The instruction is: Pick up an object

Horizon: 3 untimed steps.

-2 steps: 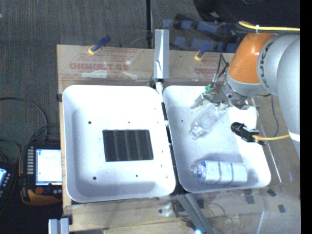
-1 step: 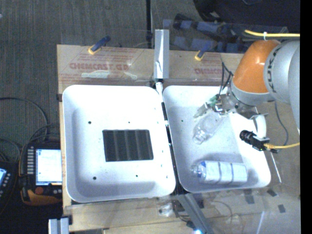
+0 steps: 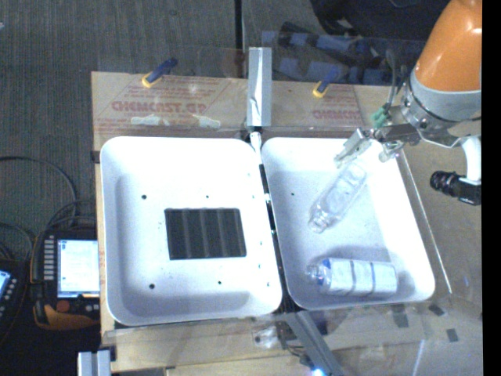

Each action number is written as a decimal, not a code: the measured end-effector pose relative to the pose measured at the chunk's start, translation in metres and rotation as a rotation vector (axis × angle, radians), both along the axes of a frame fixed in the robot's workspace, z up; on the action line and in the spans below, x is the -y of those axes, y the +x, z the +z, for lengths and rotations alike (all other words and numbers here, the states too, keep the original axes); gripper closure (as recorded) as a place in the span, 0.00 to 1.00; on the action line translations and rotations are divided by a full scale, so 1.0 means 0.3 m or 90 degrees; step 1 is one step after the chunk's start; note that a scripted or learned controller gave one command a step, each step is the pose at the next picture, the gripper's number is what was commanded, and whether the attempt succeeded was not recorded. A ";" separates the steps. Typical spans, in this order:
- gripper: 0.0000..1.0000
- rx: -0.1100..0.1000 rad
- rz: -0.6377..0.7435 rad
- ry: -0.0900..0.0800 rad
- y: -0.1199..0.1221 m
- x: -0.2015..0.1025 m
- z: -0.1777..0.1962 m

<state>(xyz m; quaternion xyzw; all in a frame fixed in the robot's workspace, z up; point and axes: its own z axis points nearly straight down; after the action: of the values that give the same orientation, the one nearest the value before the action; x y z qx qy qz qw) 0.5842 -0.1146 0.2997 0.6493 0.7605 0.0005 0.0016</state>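
A clear plastic bottle (image 3: pixel 337 198) lies slanted in the right bin (image 3: pixel 415 233), its cap end toward the front left. A second bottle with a white label (image 3: pixel 354 276) lies on its side near that bin's front wall. My gripper (image 3: pixel 368 147) hangs over the back of the right bin, just beyond the upper end of the clear bottle. Its two fingers (image 3: pixel 348 150) stand apart and nothing shows between them. The orange band of the arm (image 3: pixel 454 37) is at the upper right.
The left bin (image 3: pixel 125 210) holds a dark ribbed rectangular pad (image 3: pixel 205 233) at its middle. A metal divider post (image 3: pixel 258 92) stands behind the gap between the bins. Blue and yellow clamps (image 3: pixel 159 72) sit on the back board.
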 end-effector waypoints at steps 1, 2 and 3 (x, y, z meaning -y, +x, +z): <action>0.00 -0.003 -0.085 0.000 -0.109 0.019 -0.314; 0.00 0.011 -0.104 0.000 -0.051 0.042 -0.636; 0.00 0.006 -0.047 -0.012 -0.033 0.011 -0.646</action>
<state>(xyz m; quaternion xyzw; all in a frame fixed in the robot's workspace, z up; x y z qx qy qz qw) 0.5742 -0.1180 0.1058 0.6768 0.7360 -0.0037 0.0109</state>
